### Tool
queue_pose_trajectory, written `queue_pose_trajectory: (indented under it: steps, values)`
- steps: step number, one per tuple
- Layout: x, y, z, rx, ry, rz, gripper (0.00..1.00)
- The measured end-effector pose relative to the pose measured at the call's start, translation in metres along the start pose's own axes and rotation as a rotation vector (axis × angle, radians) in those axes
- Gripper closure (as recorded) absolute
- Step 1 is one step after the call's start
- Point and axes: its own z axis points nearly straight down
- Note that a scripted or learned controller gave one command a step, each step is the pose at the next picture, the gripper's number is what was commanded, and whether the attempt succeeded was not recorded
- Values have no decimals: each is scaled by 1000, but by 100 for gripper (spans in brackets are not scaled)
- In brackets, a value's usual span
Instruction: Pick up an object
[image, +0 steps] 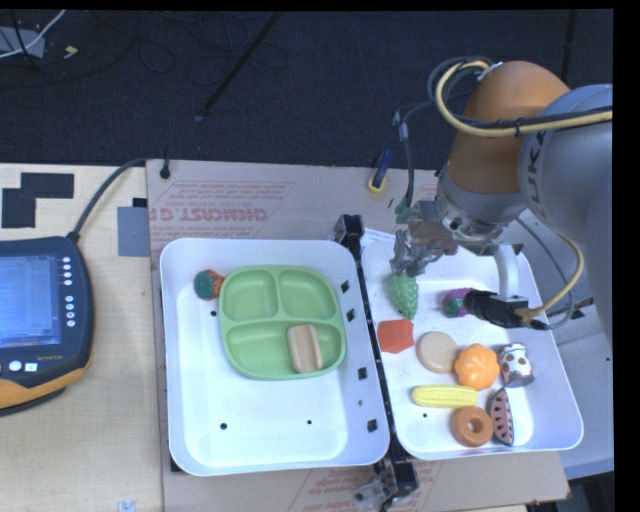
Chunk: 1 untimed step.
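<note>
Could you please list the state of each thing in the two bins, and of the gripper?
gripper: low over the green leafy toy, grip unclear.
green leafy toy: lying in the right bin.
green divided plate: flat in the left bin.
bread piece: resting in the plate.
corn cob: lying on its side.
doughnut: lying flat.

Red printed lettering runs along the brown cardboard sheet under the two white bins, just above the left bin near the frame's centre. It sits upside down from this camera, and its characters are too blurred to read with confidence. Fainter red print at the cardboard's bottom edge is illegible.
</note>
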Motion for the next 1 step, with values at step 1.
queue_pose_trajectory:
  steps: [1]
  values:
    - [5, 7, 6, 1, -3, 4, 100]
